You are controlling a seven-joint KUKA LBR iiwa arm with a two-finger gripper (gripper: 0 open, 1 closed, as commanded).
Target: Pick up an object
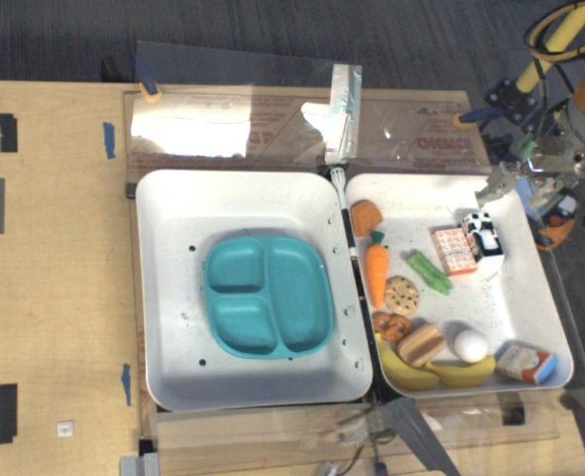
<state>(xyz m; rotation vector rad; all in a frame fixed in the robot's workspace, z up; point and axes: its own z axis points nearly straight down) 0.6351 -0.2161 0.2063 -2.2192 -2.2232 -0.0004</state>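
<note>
The right bin (530, 276) holds several toy foods. There is a carrot (376, 271), an orange bun (366, 215), a green pea pod (429, 271) and a cookie (402, 294). A red-and-white box (454, 249) lies next to a black-and-white toy (485, 234). Near the front edge are a hot dog (421, 344), an egg (469, 346), a banana (441, 373) and a small carton (526, 362). My gripper (519, 191) hangs over the bin's far right corner, up and right of the black-and-white toy. It is open with nothing between its fingers.
The left bin (164, 266) holds a teal divided plate (270, 295). A clear upright panel (344, 117) stands behind the wall between the bins. Yellow and black cables (555, 28) hang by the arm at top right.
</note>
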